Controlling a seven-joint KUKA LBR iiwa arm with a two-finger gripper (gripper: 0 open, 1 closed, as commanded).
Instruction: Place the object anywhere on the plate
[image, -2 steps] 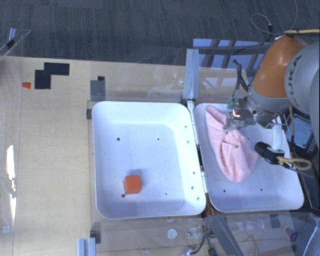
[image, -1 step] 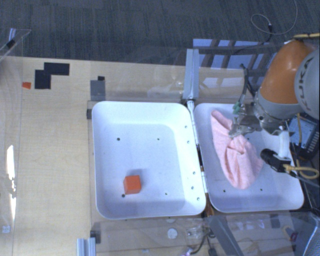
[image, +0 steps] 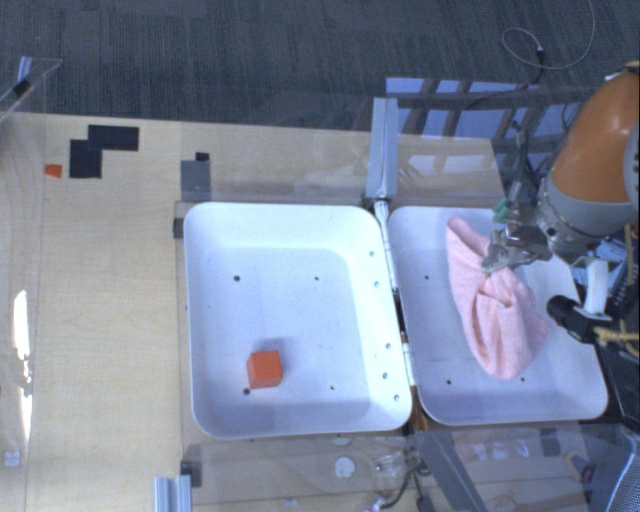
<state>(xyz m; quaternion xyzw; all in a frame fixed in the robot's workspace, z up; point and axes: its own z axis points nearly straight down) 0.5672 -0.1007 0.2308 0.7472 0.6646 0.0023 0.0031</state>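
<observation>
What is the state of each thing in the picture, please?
Cloth: pink, crumpled, lying in the right bin, its upper part bunched at the gripper.
Block: orange, resting flat on the left bin floor, untouched.
Gripper: low over the cloth's upper part; grasp unclear.
Left bin: holds the block.
Right bin: holds the cloth.

Arm in from right, gripper (image: 503, 250) angled down-left.
</observation>
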